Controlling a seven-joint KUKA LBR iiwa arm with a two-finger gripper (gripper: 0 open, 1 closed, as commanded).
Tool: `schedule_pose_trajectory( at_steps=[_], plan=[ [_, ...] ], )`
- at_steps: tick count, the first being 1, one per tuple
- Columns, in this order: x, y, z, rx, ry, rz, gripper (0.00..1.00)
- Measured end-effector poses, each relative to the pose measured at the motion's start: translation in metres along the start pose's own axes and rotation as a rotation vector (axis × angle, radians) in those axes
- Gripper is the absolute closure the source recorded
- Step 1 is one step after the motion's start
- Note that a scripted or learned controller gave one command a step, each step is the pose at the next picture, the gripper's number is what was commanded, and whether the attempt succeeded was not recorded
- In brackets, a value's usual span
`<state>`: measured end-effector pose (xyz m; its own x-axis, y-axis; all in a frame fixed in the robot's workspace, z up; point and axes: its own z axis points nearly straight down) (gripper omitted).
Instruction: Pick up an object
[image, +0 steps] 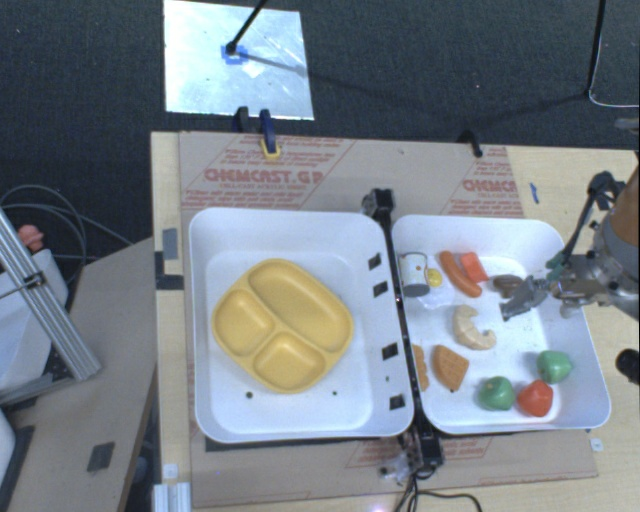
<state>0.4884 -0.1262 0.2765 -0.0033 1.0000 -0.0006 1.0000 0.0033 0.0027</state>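
My gripper (507, 297) reaches in from the right and hovers over the upper right part of the right bin (585, 345). It is open, and I see nothing between its fingers. It sits just right of an orange carrot-like piece (462, 272) and above a beige croissant-shaped piece (472, 329). Lower in the same bin lie an orange wedge (450, 367), a green pepper (494, 393), a red tomato (535, 398) and a green piece (554, 365). A small white cup (414, 272) stands by the bin's left wall.
The left bin (215, 235) holds a yellow divided plate (283, 324). A black divider with clips (392, 300) runs between the bins. A brown waffle-like piece (420, 367) lies against the right bin's left wall. A metal sheet (238, 60) lies beyond the bench.
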Motion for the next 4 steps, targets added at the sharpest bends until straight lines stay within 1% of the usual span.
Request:
schedule_pose_trajectory(
  at_steps=[1,2,3,4],
  plan=[
    [-0.001,0.038,0.174,0.009,0.002,0.001,0.00],
    [-0.005,0.100,0.193,-0.004,-0.001,-0.003,0.00],
    [0.010,0.140,0.190,0.004,-0.004,-0.002,0.00],
    [-0.013,0.178,0.191,-0.004,-0.001,-0.002,0.00]
  ],
)
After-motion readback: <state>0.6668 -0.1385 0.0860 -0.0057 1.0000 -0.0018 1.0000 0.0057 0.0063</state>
